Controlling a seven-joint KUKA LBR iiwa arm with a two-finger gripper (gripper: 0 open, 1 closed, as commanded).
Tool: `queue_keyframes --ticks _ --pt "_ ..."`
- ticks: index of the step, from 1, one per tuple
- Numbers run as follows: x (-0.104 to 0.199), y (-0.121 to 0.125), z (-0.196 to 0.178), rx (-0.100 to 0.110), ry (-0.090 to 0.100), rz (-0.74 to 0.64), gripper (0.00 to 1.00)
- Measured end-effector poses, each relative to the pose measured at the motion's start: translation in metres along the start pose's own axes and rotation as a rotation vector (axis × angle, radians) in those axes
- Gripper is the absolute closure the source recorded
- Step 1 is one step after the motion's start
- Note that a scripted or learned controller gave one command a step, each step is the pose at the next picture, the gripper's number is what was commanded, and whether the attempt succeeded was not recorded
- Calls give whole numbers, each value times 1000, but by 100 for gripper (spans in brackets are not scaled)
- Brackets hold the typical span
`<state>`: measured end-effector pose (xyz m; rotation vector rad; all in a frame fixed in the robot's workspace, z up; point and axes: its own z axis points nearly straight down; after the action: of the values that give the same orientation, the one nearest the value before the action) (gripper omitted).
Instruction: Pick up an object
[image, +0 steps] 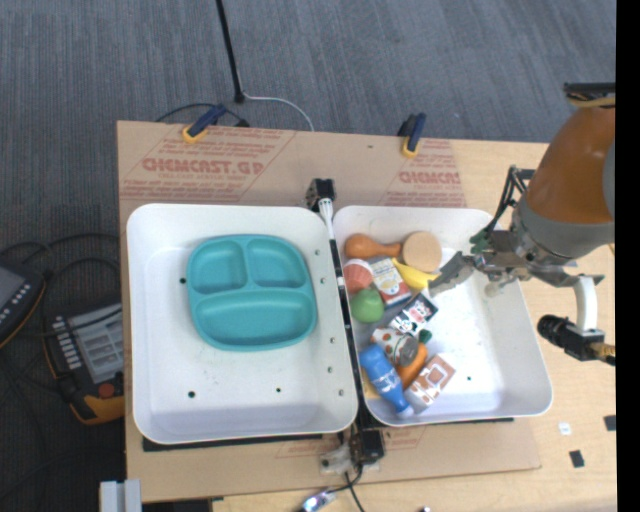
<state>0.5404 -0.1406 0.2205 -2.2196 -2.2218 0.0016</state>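
The right bin (500, 345) holds a heap of small objects along its left side. Among them are an orange gourd-shaped toy (362, 246), a tan round piece (422, 250), a yellow banana (412, 276), a red and white packet (384, 276), a green ball (366, 305), a black and white packet (413, 318), a blue bottle (383, 378), an orange carrot (413, 364) and a brown and white box (432, 378). My gripper (455, 272) hangs low over the upper middle of this bin, just right of the banana and the tan piece. I see nothing held in it.
A teal divided plate (250, 290) lies in the left bin (160, 400). Two clamps (205, 122) (410, 135) sit at the bench's far edge. A black fitting (322, 192) stands where the bins meet. The arm's grey and orange body (575, 190) overhangs the right bin's right rim.
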Motion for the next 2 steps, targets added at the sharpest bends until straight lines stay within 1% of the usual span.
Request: queue_keyframes --ticks 1,2 --pt "12 93 120 -23 -1 133 0" --pt "21 60 125 -34 -6 90 0"
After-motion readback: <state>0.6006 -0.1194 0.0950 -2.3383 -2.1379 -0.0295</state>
